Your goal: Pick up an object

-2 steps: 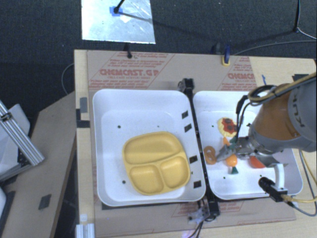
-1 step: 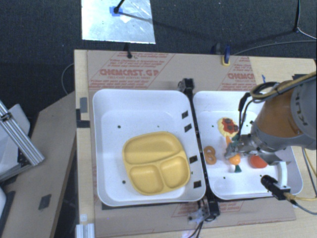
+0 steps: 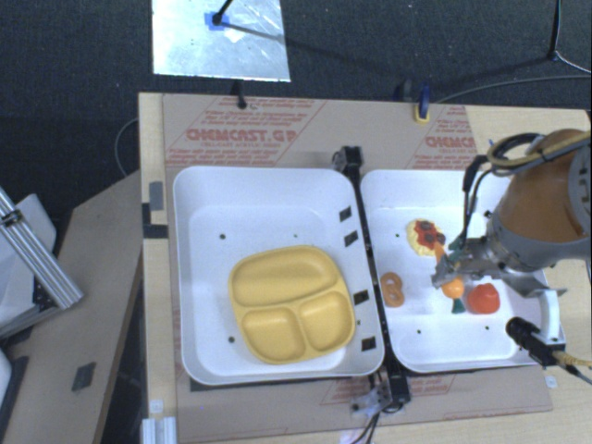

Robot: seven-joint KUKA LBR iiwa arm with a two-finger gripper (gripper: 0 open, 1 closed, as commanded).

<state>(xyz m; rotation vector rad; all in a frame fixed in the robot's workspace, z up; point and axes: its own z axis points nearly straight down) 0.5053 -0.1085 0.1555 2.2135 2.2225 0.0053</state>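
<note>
A small orange toy (image 3: 452,289) lies in the right white bin (image 3: 407,340), just beside a red toy (image 3: 483,298). The tool (image 3: 450,274) sits directly over the orange toy; whether it grips anything cannot be told. A pretzel-shaped piece (image 3: 393,289) and a yellow-and-red food toy (image 3: 425,237) lie nearby in that bin. The left white bin (image 3: 199,248) holds a yellow divided tray (image 3: 290,303). Both bins rest on a cardboard-covered table (image 3: 277,128), above dark carpet (image 3: 74,63) bearing a silver sheet (image 3: 220,28).
</note>
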